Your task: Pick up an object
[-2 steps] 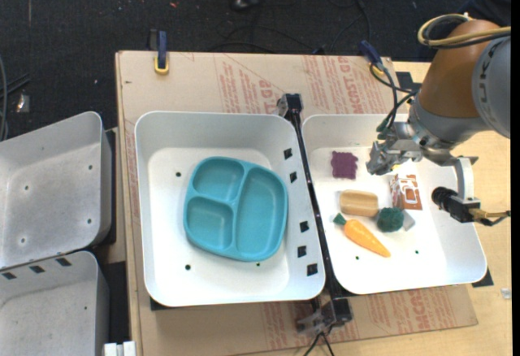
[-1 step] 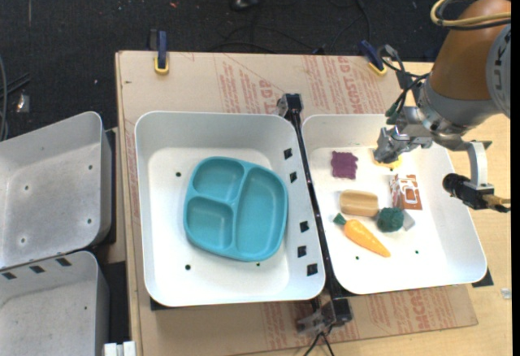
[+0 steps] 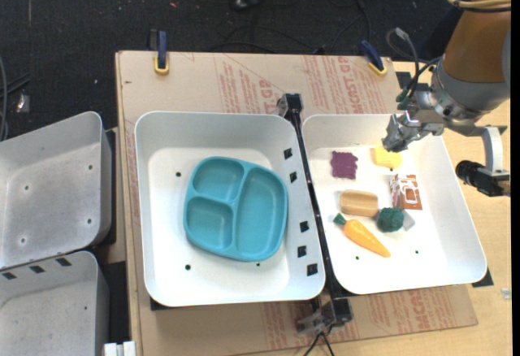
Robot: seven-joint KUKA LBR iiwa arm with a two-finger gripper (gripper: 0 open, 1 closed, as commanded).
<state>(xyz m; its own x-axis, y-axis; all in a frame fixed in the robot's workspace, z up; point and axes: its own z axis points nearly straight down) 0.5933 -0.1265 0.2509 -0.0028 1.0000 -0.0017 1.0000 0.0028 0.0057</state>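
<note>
Yellow block (image 3: 387,157) sits partly hidden under the gripper (image 3: 396,141) in the right bin (image 3: 463,208); finger spacing cannot be made out.

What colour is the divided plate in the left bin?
The divided plate is turquoise blue, clear in the camera view.

My arm (image 3: 475,54), orange on top and grey below

I am big and round, with a shiny orange part like a ball near the top and a smooth grey part under it. A thin grey cable loops out from my side. Lower down I get small and dark, with little metal bits and wires bunched up, and that is my pincer (image 3: 396,139). A white bracket with a black knob sticks out beside me.
</note>
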